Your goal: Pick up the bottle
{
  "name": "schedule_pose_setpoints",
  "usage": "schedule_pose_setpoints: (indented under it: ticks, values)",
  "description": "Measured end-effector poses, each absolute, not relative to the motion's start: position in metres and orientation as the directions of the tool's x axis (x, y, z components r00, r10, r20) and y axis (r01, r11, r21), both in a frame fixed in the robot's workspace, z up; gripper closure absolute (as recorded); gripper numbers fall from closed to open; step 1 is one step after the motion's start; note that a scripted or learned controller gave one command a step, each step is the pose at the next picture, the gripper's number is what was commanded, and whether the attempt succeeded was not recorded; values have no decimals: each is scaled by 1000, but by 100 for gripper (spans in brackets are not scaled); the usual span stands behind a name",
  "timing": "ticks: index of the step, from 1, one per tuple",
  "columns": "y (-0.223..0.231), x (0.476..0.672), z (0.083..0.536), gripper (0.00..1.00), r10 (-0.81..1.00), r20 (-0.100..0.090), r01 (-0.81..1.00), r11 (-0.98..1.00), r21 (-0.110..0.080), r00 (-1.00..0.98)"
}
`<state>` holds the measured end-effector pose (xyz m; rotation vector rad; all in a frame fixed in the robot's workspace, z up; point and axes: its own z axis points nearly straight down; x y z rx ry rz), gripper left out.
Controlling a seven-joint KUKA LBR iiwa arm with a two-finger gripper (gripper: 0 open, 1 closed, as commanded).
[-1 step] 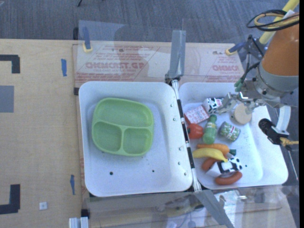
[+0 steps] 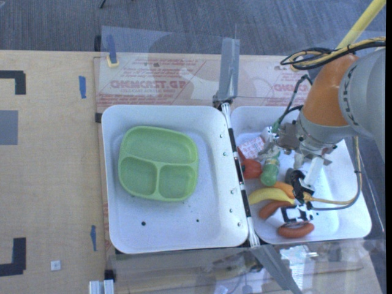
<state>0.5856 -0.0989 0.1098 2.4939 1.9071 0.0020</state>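
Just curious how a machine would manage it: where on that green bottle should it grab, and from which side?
Probably take the green bottle across its rounded body, coming straight down from above. It seems to lie flat, crowded by a red item and the banana, so a sideways approach looks blocked.

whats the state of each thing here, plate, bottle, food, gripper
green plate: right way up, flat in the left bin, compartments bare
bottle: lying in the right bin, not visibly held
banana: lying flat, just in front of the bottle
red sausage: lying flat near the right bin's front wall
gripper: low over the right bin, next to the bottle
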Motion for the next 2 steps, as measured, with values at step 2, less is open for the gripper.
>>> schedule_pose_setpoints:
  ticks: [2]
  values:
    - [-168,514,125,0,959,1,959,-284,-1,284]
